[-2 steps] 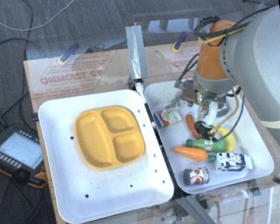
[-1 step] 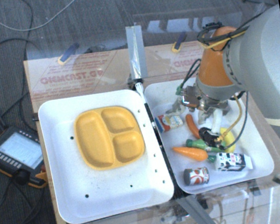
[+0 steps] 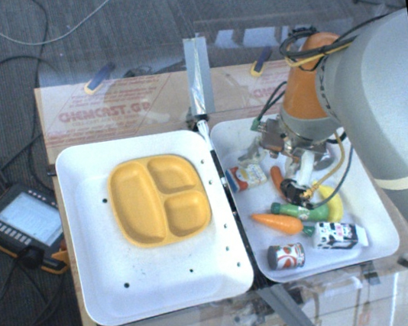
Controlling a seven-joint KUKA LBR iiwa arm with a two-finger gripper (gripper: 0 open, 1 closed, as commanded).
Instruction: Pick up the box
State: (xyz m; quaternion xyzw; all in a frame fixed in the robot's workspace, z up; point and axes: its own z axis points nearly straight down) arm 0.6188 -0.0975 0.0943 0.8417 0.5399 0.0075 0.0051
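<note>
Reaching in from the right, my grey arm (image 3: 392, 104) bends over the right bin (image 3: 364, 193), and its bulk covers that bin's right wall. The orange band (image 3: 304, 91) sits above the bin's far edge, with the wrist below it turned downward and to the left. My gripper (image 3: 272, 145) hangs over the far half of the right bin, nearer the divide between the two bins than the right wall. Whether it is open or closed, I cannot tell from this angle.

The black-and-white box (image 3: 338, 234), the task's thing, lies flat in the near right part of the same bin, well apart from my gripper and untouched. Just to its left lies a red-and-white can (image 3: 285, 256). Between box and gripper, a carrot (image 3: 277, 223), a green marker-like object (image 3: 302, 210) and a yellow object (image 3: 335, 208) are crowded together. A red-and-white packet (image 3: 247, 177) lies just left of my gripper, by the bin's left wall. The left bin (image 3: 94, 293) holds a yellow compartment tray (image 3: 159, 198).
</note>
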